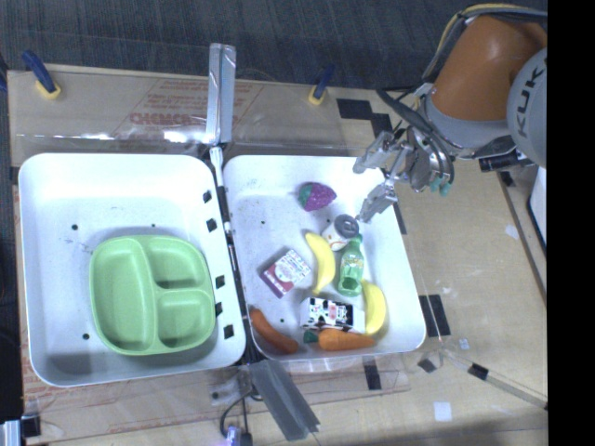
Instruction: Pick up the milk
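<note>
Spread-fingered metal gripper (pixel 375 182) hovers empty over right white bin's (pixel 402 249) far edge; black-and-white milk carton (pixel 329 314) lies near.

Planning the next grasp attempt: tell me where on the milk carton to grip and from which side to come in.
Grip the milk carton across its short sides, coming straight down from above. It lies flat near the right bin's front wall, its black-and-white cow-patterned face up. A banana sits at its right end and a carrot along its front edge, so a side approach looks blocked. The gripper is over the bin's back right.
</note>
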You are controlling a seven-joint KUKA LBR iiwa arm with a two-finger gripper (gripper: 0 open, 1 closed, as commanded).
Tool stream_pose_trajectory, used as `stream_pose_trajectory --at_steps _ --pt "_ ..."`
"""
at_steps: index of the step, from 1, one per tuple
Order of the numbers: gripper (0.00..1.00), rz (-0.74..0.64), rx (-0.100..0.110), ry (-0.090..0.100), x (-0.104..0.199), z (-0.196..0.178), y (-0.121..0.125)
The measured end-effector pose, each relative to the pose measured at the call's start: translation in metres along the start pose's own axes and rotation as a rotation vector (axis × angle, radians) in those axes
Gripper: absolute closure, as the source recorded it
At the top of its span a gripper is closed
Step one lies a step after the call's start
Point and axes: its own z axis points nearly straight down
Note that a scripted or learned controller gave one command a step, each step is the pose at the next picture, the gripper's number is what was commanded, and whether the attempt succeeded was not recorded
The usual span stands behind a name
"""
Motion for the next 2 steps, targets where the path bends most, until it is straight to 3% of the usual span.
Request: stream_pose_trajectory --at_steps 1,2 --pt "0.0 -0.107 -0.001 0.003 0.005 0.02 0.0" --pt "0.0 -0.561 -0.003 0.003 0.06 0.141 0.012"
